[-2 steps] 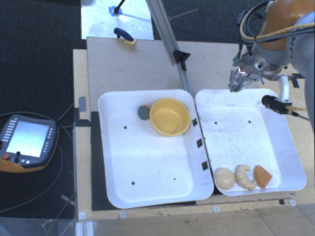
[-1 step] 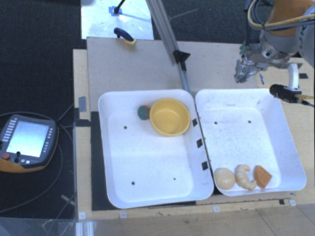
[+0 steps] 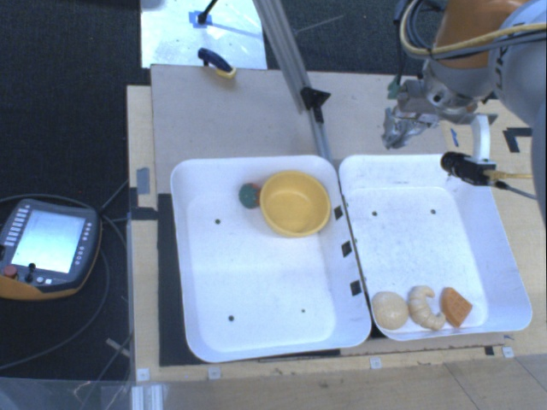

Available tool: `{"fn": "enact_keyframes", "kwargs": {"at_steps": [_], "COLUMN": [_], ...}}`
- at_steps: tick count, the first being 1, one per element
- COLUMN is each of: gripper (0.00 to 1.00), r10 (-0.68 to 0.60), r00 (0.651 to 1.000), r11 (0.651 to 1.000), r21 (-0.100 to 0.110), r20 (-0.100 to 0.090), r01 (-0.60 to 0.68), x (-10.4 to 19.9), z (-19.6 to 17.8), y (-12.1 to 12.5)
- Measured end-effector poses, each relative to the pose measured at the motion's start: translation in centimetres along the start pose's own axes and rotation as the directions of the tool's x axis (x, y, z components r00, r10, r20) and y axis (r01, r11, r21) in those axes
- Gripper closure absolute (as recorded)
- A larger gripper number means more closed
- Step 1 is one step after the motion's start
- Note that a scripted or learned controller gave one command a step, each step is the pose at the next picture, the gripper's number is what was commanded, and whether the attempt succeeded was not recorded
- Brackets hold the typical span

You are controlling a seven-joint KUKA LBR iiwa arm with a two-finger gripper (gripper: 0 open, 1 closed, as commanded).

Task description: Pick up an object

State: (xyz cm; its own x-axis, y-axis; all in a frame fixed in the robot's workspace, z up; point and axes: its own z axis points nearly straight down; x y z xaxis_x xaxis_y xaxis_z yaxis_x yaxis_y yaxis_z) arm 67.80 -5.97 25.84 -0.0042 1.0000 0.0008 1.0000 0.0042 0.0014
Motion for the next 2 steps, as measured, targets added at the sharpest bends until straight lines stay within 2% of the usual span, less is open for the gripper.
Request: {"fn": "enact_keyframes", "kwargs": {"at_steps": [2], "gripper": [1.0], "r10": [-0.001], "r00": [1.0], "r11": [1.0], "r21": [0.002], "r20": [0.0], "r01": [0.001], "x": [9.8], "z": [2.6], "y": [-4.7]}}
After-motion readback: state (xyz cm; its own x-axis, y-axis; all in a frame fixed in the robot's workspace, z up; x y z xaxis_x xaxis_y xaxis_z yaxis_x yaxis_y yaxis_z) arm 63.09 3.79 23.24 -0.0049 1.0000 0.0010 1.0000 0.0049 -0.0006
